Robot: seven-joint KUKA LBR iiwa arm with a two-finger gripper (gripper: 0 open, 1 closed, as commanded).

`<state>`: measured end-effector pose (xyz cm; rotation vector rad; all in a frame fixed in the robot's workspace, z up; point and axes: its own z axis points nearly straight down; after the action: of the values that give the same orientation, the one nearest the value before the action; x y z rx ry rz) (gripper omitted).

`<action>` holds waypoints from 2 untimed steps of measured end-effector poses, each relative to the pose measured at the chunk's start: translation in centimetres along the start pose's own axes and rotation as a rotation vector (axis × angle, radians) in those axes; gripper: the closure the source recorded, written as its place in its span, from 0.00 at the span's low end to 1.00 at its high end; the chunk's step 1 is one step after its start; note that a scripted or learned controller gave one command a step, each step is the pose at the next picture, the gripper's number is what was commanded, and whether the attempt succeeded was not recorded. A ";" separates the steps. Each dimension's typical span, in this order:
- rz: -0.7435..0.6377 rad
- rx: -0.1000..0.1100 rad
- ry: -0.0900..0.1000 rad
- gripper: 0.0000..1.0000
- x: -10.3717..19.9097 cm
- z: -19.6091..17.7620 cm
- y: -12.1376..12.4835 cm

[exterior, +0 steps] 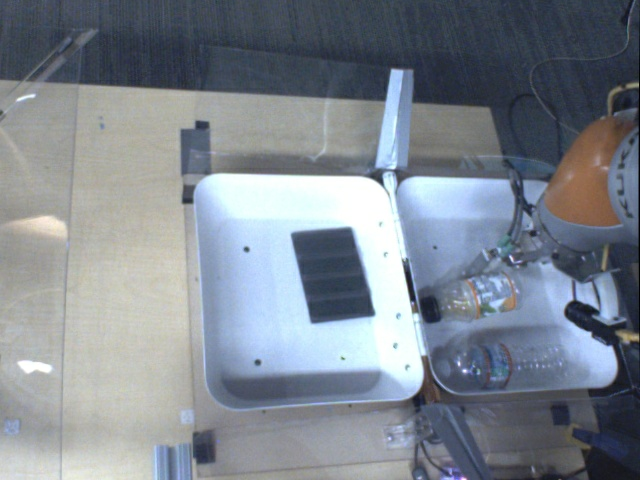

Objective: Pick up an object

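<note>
Plainly, the nearest candidate is the amber bottle (478, 296), lying on its side in the right bin (440, 203), black cap toward the divider between the bins, its other end pointing up and right toward the arm. Just below it, near the bin's front wall, lies a clear bottle (502, 364), also on its side and apart from the first. The gripper (512, 251) sits at the amber bottle's upper right end, close above or touching it; which of the two I cannot tell, and the view is too cluttered there to judge its opening or whether it has hold of anything. Behind it the arm (592, 183) comes in from the right with its orange band over the bin's edge.

The left bin (225, 268) holds a dark ribbed pad (333, 274), flat near its middle and well apart from the arm.

My judgement is that the step in hand is the approach or the grasp at the amber bottle. The next move calls for a closure across the bottle's narrow width, since a round body lying down may roll or slip toward the divider, followed by a straight lift.
</note>
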<state>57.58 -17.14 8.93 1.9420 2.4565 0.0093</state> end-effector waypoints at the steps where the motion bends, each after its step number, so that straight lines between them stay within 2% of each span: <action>1: -0.089 -0.002 -0.001 0.00 0.4 -0.1 -4.3; 2: -0.069 -0.006 0.001 0.00 7.2 -0.1 -1.1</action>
<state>54.81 -10.39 9.00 1.8539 2.5201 0.0170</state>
